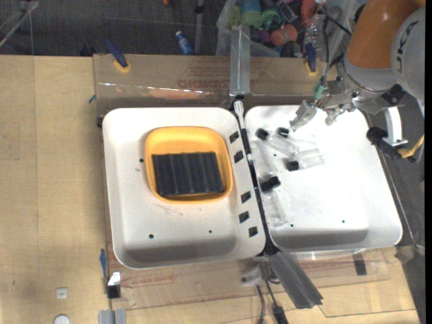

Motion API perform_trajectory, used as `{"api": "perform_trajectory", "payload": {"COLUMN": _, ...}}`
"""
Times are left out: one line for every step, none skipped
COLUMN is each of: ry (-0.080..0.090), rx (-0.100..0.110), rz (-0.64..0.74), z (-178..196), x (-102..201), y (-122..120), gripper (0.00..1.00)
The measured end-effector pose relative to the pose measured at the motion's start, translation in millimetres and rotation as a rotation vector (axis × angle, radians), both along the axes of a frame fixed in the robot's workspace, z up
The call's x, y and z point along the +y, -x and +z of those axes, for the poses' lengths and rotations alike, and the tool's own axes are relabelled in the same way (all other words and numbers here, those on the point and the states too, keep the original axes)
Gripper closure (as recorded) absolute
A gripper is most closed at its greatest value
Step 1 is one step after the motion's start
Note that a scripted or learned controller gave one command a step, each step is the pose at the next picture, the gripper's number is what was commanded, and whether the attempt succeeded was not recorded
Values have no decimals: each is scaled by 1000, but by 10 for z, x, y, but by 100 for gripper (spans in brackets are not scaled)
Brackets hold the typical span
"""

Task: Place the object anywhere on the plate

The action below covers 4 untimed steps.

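Observation:
A yellow-orange plate lies in the left bin. On it rests a black ribbed rectangular object, flat and covering most of the plate's middle. My gripper hangs over the far edge of the right bin, well to the right of the plate. Its two pale fingers stand apart, open, with nothing between them.
Several small clear plastic pieces with black caps lie scattered in the left half of the right bin. A metal divider runs between the bins. A crate of coloured toys stands behind the bench.

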<state>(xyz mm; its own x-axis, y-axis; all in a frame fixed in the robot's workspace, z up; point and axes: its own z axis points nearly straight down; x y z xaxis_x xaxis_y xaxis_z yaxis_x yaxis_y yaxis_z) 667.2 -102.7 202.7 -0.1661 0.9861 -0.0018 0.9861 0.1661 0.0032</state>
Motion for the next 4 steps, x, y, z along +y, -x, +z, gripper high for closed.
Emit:
{"api": "perform_trajectory", "payload": {"ry": -2, "rx": 5, "rz": 339, "z": -144, "x": 362, "y": 2, "gripper": 0}}
{"api": "perform_trajectory", "payload": {"ry": 0, "rx": -1, "rz": 254, "z": 13, "x": 402, "y": -3, "gripper": 0}}
{"api": "perform_trajectory", "payload": {"ry": -1, "rx": 0, "rz": 222, "z": 91, "x": 864, "y": 27, "gripper": 0}}
{"api": "perform_trajectory", "payload": {"ry": 1, "rx": -2, "rz": 461, "z": 145, "x": 1086, "y": -3, "gripper": 0}}
